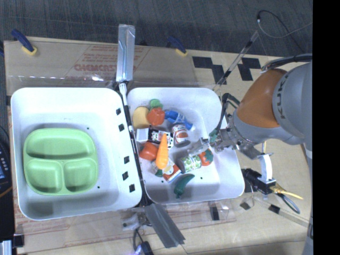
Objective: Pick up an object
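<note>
Currently the grey two-finger gripper [204, 145] is reaching into the right-hand shallow white bin [228, 180] from its right rim. Whether it is open, closed or gripping cannot be determined. A small red-and-green toy piece [204, 156] is lying directly beneath the tip, apparently touching it. An orange carrot-shaped toy [162, 154] is lying to its left, and a dark green curved toy [183, 184] is lying below and left of it. A light green compartment tray [60, 161] is sitting far left, in the left-hand shallow white bin [32, 206].

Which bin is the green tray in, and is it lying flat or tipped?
The green tray is in the left bin, lying flat: all three compartments face up, open to the camera.
</note>
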### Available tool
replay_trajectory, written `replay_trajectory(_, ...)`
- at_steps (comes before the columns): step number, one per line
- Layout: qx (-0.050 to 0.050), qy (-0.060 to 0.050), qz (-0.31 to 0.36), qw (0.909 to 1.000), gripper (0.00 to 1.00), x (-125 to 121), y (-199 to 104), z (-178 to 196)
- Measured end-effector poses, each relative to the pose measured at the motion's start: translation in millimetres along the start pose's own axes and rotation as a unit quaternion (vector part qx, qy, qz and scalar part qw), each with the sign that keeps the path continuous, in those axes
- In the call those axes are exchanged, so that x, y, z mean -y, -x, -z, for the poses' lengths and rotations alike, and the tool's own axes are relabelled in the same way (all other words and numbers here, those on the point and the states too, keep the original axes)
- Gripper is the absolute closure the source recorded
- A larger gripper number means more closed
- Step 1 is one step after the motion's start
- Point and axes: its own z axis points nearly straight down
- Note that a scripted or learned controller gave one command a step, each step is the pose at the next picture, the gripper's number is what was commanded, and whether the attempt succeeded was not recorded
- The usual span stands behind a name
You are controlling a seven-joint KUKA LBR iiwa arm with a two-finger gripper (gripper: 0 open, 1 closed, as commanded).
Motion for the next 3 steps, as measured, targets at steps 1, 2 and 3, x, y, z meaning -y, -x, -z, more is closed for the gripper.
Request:
replay_trajectory(1,0.001,0.001,-0.031,0.9995,0.0,9.7,-2.0,-43.6)
replay_trajectory(2,0.001,0.001,-0.029,0.9996,1.0,9.8,-1.8,-33.9)
replay_trajectory(3,0.0,0.001,-0.162,0.9867,1.0,-55.7,-86.3,-44.7)
